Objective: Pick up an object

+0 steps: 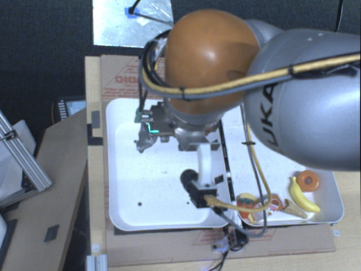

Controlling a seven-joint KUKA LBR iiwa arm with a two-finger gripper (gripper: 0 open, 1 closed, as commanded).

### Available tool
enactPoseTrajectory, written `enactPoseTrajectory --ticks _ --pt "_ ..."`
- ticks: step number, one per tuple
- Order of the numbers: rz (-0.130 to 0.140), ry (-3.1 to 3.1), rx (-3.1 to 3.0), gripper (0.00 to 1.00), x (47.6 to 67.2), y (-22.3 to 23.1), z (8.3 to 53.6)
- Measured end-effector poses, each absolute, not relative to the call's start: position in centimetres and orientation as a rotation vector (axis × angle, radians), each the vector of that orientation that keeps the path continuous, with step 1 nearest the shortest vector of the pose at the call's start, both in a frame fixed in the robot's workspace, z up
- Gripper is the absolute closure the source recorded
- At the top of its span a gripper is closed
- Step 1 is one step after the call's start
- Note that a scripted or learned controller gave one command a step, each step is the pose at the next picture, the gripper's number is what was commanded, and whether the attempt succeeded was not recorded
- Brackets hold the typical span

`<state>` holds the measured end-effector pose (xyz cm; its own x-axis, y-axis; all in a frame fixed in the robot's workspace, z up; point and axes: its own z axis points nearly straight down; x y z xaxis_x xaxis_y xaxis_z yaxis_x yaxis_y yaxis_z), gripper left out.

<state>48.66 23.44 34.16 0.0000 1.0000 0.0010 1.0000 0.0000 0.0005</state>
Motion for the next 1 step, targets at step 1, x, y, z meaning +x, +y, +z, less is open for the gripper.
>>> enactPoseTrajectory --ticks 1 --pt "-0.002 -2.221 -2.221 0.00 48.66 23.44 34.16"
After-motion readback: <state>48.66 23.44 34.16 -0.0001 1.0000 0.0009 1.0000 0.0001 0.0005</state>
